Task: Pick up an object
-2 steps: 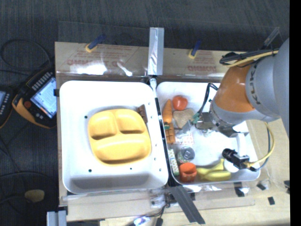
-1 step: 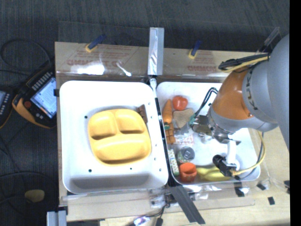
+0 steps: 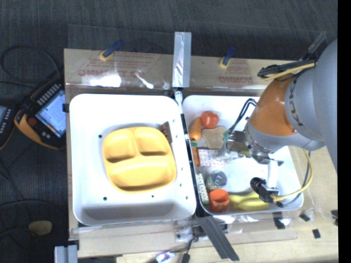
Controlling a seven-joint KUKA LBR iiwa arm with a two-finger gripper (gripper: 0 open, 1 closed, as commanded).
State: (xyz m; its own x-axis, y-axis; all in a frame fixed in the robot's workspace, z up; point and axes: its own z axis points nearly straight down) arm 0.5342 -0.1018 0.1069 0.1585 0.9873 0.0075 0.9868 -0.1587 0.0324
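Observation:
My gripper [image 3: 232, 145] hangs low in the right bin [image 3: 290, 171], near its middle. The grey and orange wrist covers most of it. Just left of it lie a brown slice-like piece [image 3: 213, 136] and a red-and-white patterned packet [image 3: 207, 157]. A red-orange round thing [image 3: 209, 119] and an orange carrot-like thing [image 3: 194, 129] lie at the bin's far left. Nearer the front sit a round metal lid or can [image 3: 218, 178], an orange cup [image 3: 219, 199] and a yellow banana [image 3: 249, 203]. I see nothing between the fingers.
The left bin [image 3: 88, 125] holds a yellow divided tray [image 3: 139, 156] with a small brown thing [image 3: 165, 130] at its far right corner. A green strip [image 3: 202, 190] lies along the right bin's left wall. A handheld controller [image 3: 46, 114] lies beyond the bench's left edge.

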